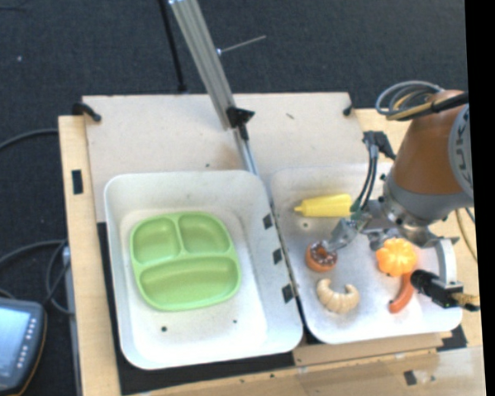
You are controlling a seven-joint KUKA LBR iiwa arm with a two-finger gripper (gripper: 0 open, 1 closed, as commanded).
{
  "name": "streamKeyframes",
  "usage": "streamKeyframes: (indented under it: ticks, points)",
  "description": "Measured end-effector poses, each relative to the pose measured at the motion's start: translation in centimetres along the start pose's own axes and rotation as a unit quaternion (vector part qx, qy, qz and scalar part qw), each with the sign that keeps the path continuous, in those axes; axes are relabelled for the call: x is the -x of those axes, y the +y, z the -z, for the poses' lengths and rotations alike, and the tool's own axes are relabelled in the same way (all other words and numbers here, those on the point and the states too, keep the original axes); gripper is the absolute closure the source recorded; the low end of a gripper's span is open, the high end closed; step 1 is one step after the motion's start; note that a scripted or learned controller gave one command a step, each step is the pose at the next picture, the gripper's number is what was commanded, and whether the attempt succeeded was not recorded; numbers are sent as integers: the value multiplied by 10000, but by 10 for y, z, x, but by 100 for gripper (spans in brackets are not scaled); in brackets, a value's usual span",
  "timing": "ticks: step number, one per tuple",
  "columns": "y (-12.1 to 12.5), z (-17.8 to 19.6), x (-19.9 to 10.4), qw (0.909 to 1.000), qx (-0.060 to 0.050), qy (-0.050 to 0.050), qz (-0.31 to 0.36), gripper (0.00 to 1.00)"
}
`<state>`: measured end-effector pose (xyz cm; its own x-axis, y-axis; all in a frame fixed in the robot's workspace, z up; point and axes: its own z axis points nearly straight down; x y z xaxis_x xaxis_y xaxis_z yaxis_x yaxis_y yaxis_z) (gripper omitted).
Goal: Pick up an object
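Left of the right bin (364, 332) sits the green tray (184, 260), while inside it the gripper (342, 233) hovers just above the donut (322, 256), corn (324, 205) right behind, so it could easily nudge the donut away; whether it's spread or pinched, can't tell.

Robotics lab, plywood bench (145, 140), aluminium camera mast (207, 58), loose cables (13, 147)

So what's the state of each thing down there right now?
Green plate: lying flat in the left bin, nothing on it.
Corn: lying on its side, right bin.
Donut: flat, by the gripper.
Croissant: lying loose.
Orange pumpkin: upright.
Red chili: lying flat.
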<state>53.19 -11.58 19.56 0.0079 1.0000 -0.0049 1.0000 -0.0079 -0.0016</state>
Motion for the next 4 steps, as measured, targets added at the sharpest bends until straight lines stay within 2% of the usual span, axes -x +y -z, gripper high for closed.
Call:
streamKeyframes:
  ticks: [1,2,3,4]
  points:
    - [-32,-35,58,10000,-3,5,4,0]
    - [34,-16,-6,10000,40,27,84,0]
    - [-8,7,-81,10000,21,39,84,0]
    - [-23,64,-36,10000,46,12,27,0]
